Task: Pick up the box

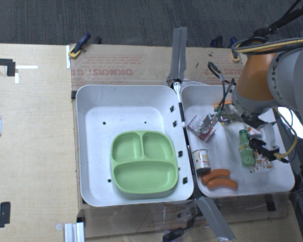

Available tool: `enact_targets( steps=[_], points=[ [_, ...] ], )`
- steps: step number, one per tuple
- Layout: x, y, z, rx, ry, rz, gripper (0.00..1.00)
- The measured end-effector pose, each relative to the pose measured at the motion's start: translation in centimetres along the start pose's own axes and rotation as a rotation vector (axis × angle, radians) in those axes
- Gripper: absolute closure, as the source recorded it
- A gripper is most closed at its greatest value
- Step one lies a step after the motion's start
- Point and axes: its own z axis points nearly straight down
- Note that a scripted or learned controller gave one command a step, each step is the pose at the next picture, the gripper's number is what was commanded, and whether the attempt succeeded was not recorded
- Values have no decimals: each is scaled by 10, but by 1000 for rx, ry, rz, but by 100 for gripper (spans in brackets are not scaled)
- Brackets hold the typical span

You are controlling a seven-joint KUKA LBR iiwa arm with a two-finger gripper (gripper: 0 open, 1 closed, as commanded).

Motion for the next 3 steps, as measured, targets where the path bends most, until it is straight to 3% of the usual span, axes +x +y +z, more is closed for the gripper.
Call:
enact_targets(
  steps=[1,2,3],
  points=[
    [4,-15,0,0,1,97,0],
    [1,6,1,3,1,22,0],
    [6,-15,0,2,0,7,0]
  ],
)
